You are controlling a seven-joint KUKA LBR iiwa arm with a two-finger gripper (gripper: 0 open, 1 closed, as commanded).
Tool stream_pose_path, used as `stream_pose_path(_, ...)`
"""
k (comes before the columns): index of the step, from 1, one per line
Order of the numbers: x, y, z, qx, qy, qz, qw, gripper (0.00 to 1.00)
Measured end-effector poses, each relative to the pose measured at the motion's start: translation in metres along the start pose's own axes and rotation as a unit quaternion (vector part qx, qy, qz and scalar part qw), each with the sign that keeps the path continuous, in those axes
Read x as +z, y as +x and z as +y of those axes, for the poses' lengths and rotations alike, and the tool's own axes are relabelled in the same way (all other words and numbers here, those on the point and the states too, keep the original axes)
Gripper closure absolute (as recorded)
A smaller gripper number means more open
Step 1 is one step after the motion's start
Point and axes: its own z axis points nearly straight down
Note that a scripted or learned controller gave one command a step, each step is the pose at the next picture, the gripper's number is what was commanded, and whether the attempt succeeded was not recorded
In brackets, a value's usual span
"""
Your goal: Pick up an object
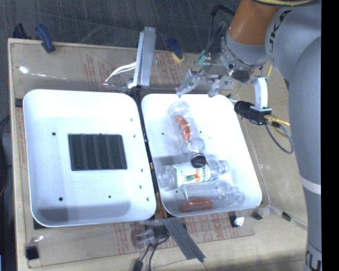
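Note:
The right bin [246, 151] holds three clear plastic bottles. One with an orange label and a black cap [186, 132] lies lengthwise in the upper middle. A second with a green and white label [193, 175] lies across the lower part. A third with a reddish label [209, 197] rests against the near wall. My gripper [203, 85] hangs above the far rim of the right bin, its fingers spread open with nothing between them, a short way beyond the top of the orange-label bottle.
The left bin [39, 151] holds a flat black ribbed block [98, 151]. A metal post [144, 58] stands at the far end of the divider between the bins. Blue clamps [45, 38] grip the bench's far edge.

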Motion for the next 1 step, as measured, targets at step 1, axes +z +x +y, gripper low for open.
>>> stream_pose_path(1, 0.1929, -0.0238, 0.0148, -0.071, -0.001, 0.0, 0.9975, 0.0)
